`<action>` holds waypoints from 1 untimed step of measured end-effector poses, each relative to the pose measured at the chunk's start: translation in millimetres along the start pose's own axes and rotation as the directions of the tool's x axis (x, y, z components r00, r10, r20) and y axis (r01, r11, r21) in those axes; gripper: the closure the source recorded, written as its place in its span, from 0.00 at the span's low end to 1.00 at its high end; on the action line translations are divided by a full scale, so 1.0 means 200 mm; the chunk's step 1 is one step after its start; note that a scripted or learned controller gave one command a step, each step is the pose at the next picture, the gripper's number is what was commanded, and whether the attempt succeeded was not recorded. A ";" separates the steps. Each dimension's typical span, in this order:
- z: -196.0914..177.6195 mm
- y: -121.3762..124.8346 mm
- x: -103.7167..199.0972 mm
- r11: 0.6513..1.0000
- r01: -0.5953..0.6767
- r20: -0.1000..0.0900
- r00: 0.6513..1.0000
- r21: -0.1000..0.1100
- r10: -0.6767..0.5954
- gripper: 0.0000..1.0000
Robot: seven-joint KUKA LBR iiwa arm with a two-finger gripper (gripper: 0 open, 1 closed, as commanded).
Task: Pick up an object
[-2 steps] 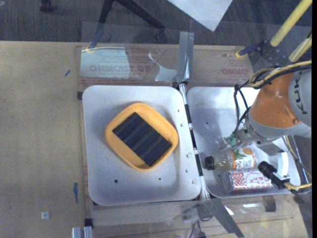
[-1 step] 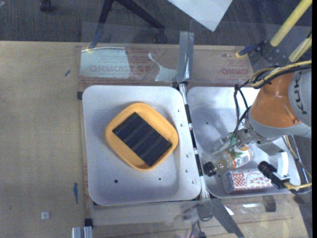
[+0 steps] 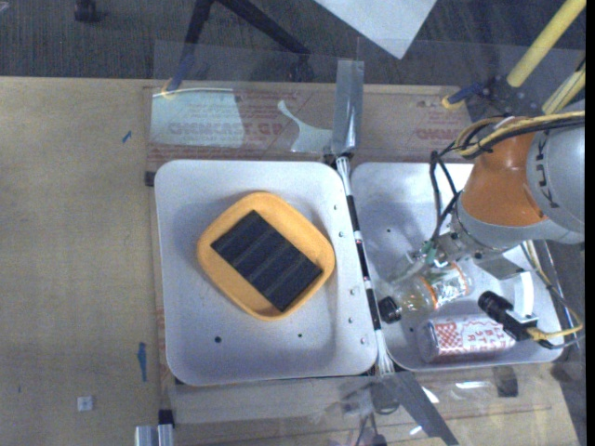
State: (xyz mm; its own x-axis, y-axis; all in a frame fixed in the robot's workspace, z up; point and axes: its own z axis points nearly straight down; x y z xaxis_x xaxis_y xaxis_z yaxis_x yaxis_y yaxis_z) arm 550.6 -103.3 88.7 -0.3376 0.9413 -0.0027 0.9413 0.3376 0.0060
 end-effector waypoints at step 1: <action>-0.06 0.01 -0.01 1.000 -0.003 0.003 1.000 -0.006 0.003 1.00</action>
State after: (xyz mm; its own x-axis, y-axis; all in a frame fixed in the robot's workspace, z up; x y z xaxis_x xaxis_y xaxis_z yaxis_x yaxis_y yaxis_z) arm 552.2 -104.3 99.7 -0.3349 0.9422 -0.0054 0.9422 0.3349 0.0121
